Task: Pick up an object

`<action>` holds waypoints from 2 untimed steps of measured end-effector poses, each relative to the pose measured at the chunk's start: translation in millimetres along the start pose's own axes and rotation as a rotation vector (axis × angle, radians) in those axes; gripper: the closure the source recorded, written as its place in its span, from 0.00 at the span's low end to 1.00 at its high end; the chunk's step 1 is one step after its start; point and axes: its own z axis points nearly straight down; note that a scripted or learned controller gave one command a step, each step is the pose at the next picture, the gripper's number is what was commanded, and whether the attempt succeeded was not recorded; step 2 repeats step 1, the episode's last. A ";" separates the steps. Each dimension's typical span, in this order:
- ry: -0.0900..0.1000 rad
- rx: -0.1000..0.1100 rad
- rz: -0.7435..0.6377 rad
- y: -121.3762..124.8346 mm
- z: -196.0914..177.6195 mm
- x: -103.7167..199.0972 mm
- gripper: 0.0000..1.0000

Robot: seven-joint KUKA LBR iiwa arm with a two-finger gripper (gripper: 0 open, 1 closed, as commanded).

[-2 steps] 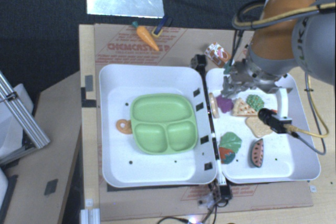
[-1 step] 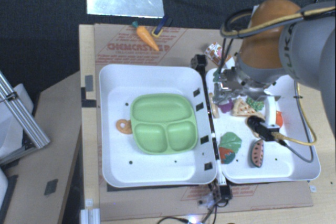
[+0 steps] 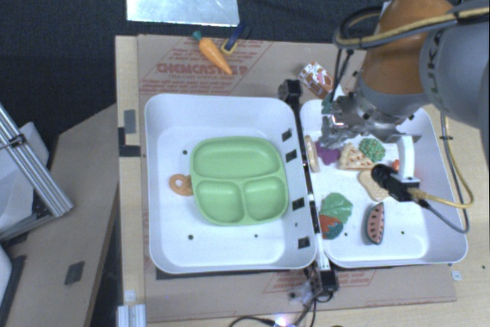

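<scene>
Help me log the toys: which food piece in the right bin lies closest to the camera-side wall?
The watermelon slice, dark red with a dark rind, lying lowest in the right bin, just beyond the green-and-red vegetable.

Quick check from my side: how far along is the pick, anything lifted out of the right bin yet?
Done: the end effector is down in the right bin, at its upper left by the purple piece. In hand: nothing I can confirm; the wrist hides any grasp. Left: secure and lift. The watermelon slice and the leafy vegetable lie on the bin floor.
</scene>
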 end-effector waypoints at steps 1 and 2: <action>0.000 0.002 0.000 -8.7 7.3 5.4 1.00; 0.000 0.002 0.000 -8.7 7.3 5.4 1.00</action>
